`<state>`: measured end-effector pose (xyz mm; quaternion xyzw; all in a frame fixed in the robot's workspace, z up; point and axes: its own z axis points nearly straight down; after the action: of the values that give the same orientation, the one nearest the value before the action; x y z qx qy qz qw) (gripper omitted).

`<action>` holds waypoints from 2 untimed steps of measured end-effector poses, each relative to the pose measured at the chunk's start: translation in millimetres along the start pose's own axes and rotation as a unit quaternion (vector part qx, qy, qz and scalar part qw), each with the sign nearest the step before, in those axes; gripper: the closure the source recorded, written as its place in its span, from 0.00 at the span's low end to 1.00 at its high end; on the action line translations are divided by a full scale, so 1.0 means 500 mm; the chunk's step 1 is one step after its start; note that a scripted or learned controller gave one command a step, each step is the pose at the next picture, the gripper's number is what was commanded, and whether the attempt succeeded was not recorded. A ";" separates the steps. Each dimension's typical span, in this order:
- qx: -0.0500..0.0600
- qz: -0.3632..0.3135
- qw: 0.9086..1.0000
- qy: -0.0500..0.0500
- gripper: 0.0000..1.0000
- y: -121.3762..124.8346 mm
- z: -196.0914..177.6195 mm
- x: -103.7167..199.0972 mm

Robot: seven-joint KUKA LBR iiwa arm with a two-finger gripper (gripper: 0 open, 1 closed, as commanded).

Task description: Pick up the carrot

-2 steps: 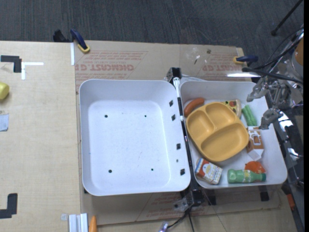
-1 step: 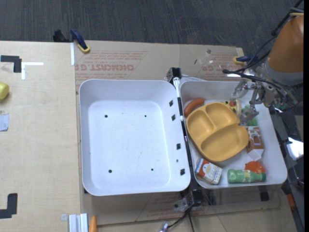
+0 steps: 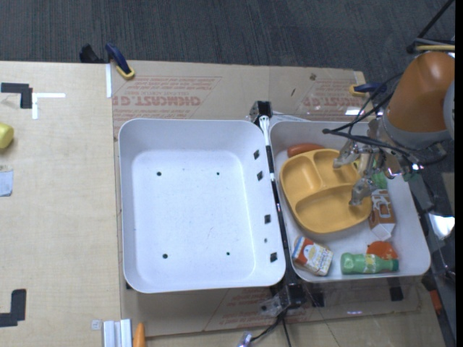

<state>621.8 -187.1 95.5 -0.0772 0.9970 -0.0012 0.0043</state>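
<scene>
Bins (image 3: pixel 126 194): two. Carrot (image 3: pixel 304 150): one, behind one yellow plate (image 3: pixel 322 194).

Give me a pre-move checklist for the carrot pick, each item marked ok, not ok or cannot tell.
1. Carrot located: ok. The carrot lies in the right bin, at its far edge behind the yellow divided plate.
2. Carrot exposed for a grasp: not ok. The plate's rim covers part of it.
3. Gripper over the carrot: not ok. The gripper hangs above the plate's right side, apart from the carrot.
4. Gripper free of any item: ok. Nothing shows between its fingers.
5. Fingers open enough: cannot tell.
6. Other items away from the carrot: ok. The green bottle and the small carton sit at the bin's near edge.
</scene>
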 end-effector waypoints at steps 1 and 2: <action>-0.007 -0.029 1.000 -0.003 0.00 -0.029 -0.001 0.137; -0.001 -0.019 1.000 0.000 0.00 0.116 0.003 0.034</action>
<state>596.2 -132.2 93.5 -0.0959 0.9954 0.0001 0.0038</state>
